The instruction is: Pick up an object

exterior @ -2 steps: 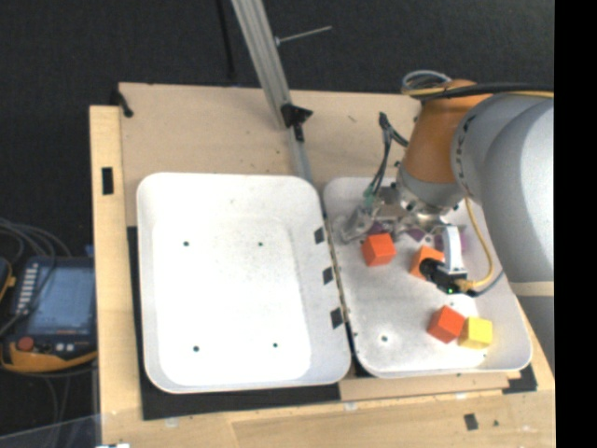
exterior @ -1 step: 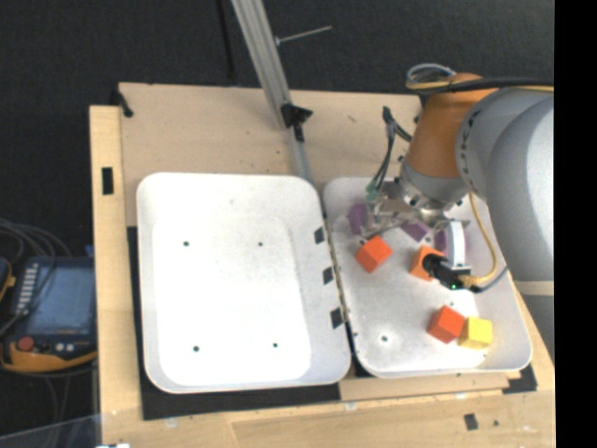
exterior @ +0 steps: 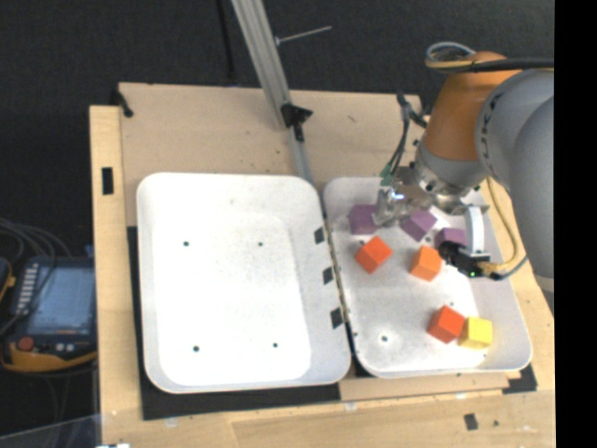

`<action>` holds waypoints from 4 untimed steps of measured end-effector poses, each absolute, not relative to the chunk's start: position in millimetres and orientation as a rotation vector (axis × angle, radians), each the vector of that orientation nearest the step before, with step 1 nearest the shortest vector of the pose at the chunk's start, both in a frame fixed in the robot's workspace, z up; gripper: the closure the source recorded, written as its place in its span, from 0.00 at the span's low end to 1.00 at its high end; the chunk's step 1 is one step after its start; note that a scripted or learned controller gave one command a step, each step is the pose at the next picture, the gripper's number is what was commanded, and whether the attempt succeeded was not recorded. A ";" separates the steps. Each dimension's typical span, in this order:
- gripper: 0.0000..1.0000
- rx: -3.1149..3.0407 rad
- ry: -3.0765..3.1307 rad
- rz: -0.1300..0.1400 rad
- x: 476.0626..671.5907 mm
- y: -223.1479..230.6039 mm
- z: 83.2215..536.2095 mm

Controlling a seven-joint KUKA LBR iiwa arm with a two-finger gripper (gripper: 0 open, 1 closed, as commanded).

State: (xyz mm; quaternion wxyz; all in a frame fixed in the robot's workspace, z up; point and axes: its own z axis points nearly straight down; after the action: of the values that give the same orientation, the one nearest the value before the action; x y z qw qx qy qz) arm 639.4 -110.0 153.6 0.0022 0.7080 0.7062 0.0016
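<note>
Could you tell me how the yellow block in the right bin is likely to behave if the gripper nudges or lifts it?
The yellow block looks like a small flat-faced cube, so it would probably slide, not roll. It touches a red-orange block, so a push may shift both. It sits near the bin's rim, which may crowd the gripper.

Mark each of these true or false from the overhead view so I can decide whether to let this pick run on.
1. All the blocks lie in the right bin. True.
2. The yellow block touches an orange block. True.
3. The gripper hangs over the left bin. False: it is over the right bin's far end, between two purple blocks.
4. There are five orange blocks. False: three.
5. The yellow block sits at the bin's far end. False: near corner.
</note>
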 end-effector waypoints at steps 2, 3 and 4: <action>1.00 2.214 2.220 0.008 650.8 -111.1 261.8; 1.00 2.215 2.228 0.002 646.2 -59.1 267.2; 1.00 2.216 2.228 -0.002 635.3 -12.9 249.3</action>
State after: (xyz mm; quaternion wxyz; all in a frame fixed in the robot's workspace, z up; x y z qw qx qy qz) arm 635.3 -12.9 249.3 -0.0003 0.7052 0.7090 -0.0006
